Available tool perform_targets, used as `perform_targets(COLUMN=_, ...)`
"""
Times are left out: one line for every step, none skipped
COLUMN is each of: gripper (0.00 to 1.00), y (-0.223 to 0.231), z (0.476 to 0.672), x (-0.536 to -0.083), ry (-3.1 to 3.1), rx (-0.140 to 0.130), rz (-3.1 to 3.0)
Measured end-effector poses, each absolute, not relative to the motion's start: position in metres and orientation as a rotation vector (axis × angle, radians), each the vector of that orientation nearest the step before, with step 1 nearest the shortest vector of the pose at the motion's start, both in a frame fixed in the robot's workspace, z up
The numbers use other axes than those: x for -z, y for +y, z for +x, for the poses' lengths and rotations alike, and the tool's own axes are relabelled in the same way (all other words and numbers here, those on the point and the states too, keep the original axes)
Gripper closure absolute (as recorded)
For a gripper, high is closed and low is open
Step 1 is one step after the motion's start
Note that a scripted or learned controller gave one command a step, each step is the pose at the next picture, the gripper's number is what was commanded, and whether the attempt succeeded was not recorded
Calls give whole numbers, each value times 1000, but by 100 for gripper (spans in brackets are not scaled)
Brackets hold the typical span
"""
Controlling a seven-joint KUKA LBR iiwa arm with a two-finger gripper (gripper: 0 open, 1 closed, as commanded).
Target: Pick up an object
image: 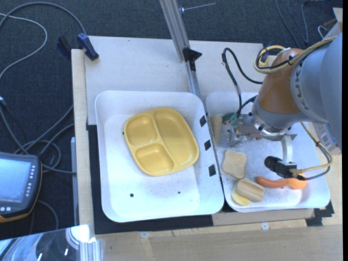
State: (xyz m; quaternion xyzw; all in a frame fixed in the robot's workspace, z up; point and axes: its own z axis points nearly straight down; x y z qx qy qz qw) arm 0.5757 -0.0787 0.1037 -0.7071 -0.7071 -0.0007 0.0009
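My gripper [235, 135] hangs low over the upper left part of the right bin [321, 197], pointing down. Just below it in the view lies a pale toast-shaped slice [234, 164], a short gap from the gripper tip. Nearer the front edge are a tan cylinder-shaped piece [247, 191] and an orange carrot-like piece [280, 182]. A flat tan piece [216, 128] lies against the bin's left wall, beside the gripper. Nothing shows between the gripper's tips.
The left bin [117, 200] holds a yellow divided plate [160, 141] in its middle. A metal pole [175, 16] rises between the two bins at the back. Cables loop over the right bin's far side.
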Motion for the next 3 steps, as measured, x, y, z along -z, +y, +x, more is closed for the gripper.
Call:
perform_targets(gripper=100, y=-86, z=581, x=-164, ry=-2226, rx=7, rz=-2225)
perform_targets(gripper=100, y=-91, z=581, x=-228, ry=-2227, rx=8, rz=-2225)
perform_targets(gripper=100, y=-91, z=582, x=-237, ry=-2225, rx=3, rz=-2222)
